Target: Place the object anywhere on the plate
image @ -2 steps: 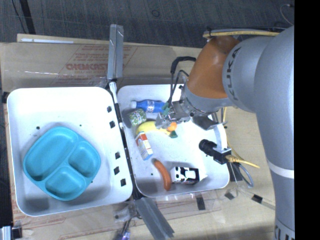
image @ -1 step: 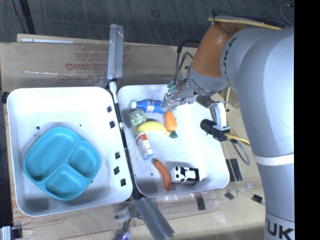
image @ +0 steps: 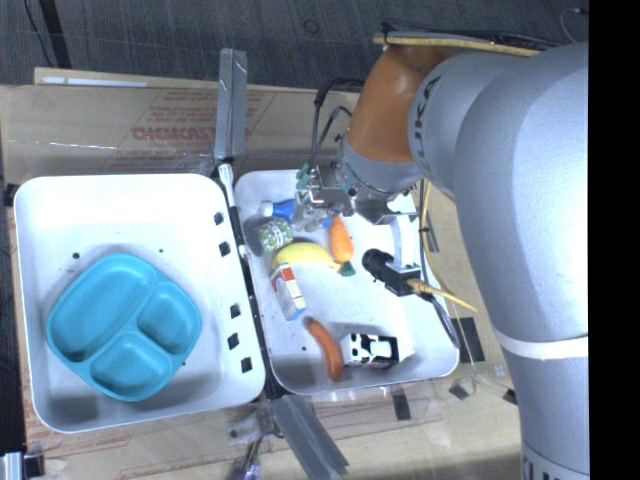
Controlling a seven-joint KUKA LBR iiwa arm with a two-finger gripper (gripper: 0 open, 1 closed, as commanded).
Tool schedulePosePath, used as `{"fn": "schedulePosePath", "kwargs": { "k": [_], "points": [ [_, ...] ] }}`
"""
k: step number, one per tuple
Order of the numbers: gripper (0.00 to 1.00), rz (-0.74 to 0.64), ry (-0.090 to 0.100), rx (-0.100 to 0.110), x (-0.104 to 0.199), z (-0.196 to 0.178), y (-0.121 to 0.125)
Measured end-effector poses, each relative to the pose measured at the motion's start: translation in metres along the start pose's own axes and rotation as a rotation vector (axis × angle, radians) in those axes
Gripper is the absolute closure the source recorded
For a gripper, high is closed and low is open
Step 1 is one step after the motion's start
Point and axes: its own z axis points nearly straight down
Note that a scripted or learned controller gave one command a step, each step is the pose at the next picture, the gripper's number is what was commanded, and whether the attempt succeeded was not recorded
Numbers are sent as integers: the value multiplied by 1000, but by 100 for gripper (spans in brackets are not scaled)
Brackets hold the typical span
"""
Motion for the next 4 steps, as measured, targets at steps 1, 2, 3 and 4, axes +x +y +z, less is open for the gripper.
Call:
{"fn": "schedulePosePath", "kwargs": {
  "k": [1,2,3,4],
  "points": [
    [100,217,-1,-2,28,0,13],
    [100,572,0,4,64,1,-1],
    [100,624,0,0,99,-40,3],
    [100,974,-1,4,128,1,-24]
  ]
}}
